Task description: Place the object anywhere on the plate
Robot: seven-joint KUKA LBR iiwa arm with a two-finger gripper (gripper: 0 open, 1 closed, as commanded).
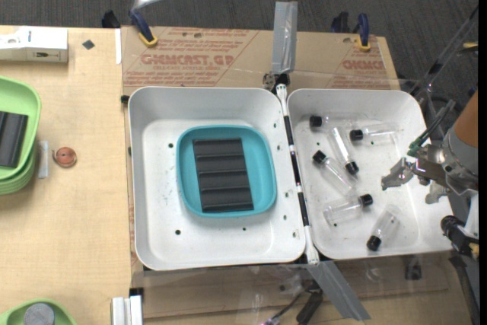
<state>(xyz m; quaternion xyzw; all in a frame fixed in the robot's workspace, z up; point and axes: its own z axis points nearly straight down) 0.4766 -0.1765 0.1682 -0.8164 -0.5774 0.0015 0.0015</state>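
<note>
Hand (412, 183) at the right side of the right bin (396, 104), fingers apart, clamped on nothing. Reaches in from the view's right under a grey wrist.

Just beside the hand, toward the view's left: six clear tubes (344, 150) with black caps, scattered loose on the floor of that same bin, none between the fingers. Nearest of them below and left of the hand, lying tilted, one with its cap (374, 243) toward the bin's lower wall. Others farther left and above, well apart from one another.

Farther left of the hand, past the wall shared by the two bins: the left bin (144, 164), holding a teal plate (186, 171) with a black ridged block (222, 173) at its middle. No tube on the plate.

Above and left of the hand, behind both bins: brown cardboard (198, 57) with reddish print, reading roughly "CHEMCAST GP", repeated in part near the right corner; smaller lines too fine to read. Held down by blue-and-yellow clamps (142, 30).

Far left of the hand, on the wooden tabletop (76, 240): a white box (34, 44) with a label too small to read, and a green tray (27, 99).
</note>
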